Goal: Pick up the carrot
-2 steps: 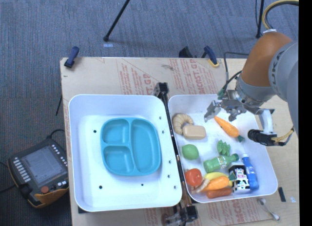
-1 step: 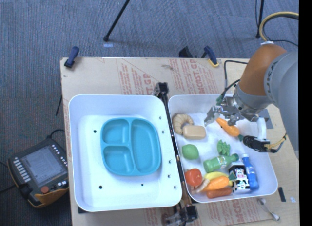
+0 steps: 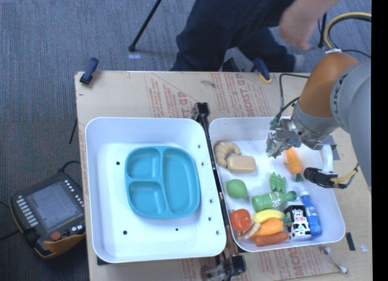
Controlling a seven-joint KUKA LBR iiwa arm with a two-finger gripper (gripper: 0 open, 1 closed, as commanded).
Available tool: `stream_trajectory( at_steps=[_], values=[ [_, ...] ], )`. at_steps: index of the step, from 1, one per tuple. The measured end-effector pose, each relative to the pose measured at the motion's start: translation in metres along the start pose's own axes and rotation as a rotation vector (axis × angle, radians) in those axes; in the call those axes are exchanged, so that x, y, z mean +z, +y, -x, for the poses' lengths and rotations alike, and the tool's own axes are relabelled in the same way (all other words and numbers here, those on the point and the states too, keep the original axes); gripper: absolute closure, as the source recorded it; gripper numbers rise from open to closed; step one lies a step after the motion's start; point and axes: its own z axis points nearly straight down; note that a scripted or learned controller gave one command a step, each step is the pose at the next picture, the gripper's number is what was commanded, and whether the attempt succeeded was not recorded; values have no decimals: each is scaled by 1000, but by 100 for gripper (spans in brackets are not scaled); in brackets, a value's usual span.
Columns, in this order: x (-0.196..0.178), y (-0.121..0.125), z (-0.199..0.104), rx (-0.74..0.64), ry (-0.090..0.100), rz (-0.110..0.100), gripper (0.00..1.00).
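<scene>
Carrot [image 3: 293, 161]: small orange piece lying in the right bin [image 3: 337, 210], upper right part, tilted, on the bin floor. Gripper [image 3: 276, 145] is low over the same bin, just beside the carrot on its left; the carrot is not seen inside the grip. Whether the gripper is apart or closed: cannot tell, as the wrist hides it.

Neighbours: green leafy piece [image 3: 277, 182] just below the carrot, green bottle [image 3: 273, 200] under that. Croissant [image 3: 227, 150] and tan bread block [image 3: 241, 164] sit left of the gripper, with a lime [image 3: 237, 188] lower down. Near edge is crowded: tomato [image 3: 240, 220], banana [image 3: 268, 215], a second orange piece [image 3: 271, 226], a red piece [image 3: 271, 239], black-and-white carton [image 3: 297, 222], blue bottle [image 3: 310, 213].

Left bin [image 3: 97, 183] holds a blue divided plate [image 3: 162, 181].
</scene>
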Motion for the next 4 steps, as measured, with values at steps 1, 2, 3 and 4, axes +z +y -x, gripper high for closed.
stream_trajectory(
  at_steps=[1,2,3,4],
  values=[
    [0,0,0,-1,0,-1,0],
    [13,15,44,-269,2,-5,0],
    [4,15,43,-271,3,-7,100],
    [-109,11,-1,-27,0,-6,100]
  ],
)
